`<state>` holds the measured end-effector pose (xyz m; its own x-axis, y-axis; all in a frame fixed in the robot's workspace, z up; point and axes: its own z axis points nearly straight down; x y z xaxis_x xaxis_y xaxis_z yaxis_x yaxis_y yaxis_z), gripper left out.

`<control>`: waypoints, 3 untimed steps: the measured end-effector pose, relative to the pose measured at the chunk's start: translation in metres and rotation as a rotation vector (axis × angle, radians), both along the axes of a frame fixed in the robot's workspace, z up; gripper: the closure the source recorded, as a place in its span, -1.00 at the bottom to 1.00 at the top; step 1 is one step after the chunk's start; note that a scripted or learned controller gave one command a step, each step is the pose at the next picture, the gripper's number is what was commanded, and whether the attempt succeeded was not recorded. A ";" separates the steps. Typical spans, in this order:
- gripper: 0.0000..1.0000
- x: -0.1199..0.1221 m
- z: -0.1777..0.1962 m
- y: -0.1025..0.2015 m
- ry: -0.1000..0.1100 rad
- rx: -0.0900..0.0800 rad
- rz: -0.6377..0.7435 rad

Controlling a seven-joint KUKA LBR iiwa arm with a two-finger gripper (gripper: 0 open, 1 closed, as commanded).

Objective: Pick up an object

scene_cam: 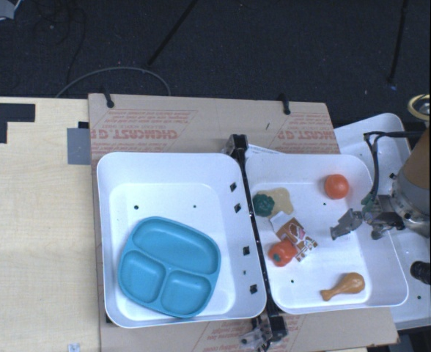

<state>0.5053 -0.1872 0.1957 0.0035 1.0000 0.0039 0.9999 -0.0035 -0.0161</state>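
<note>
Right now our gripper (345, 227) hangs over the right bin (380, 288), near its right wall and roughly halfway down it. Its fingers (341, 231) reach toward the bin's middle and look parted, with only white floor under their tips; at this slant we cannot say how wide the gap is. Nothing sits between them, so we judge the pick not yet made: the grasp and the lift are both left to do.

Working outward, the closest candidates lie on three sides. The orange ball (336, 186) rests above the fingers, toward the far wall and apart from them. The tan drumstick toy (344, 286) lies below, near the front wall, also apart. To the left, near the divider, sits a cluster: a small red-and-white box (293, 233) touching a red tomato-like toy (281, 254), with a green lump (264, 204) on a pale yellow piece (280, 198) just beyond.

Further out, the left bin (113, 174) holds a blue divided plate (170, 267). Both bins rest on cardboard (201, 127) on the desk (32, 233).
</note>
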 end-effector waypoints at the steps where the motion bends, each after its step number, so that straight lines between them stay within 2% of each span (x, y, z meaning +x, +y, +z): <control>1: -1.00 0.003 0.007 0.000 -0.013 -0.002 0.003; 2: -1.00 0.004 -0.042 0.011 -0.010 -0.001 0.003; 3: -1.00 0.007 -0.083 0.012 -0.024 -0.001 0.007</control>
<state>0.5127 -0.1756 0.1122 -0.0035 1.0000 0.0030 1.0000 0.0035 0.0082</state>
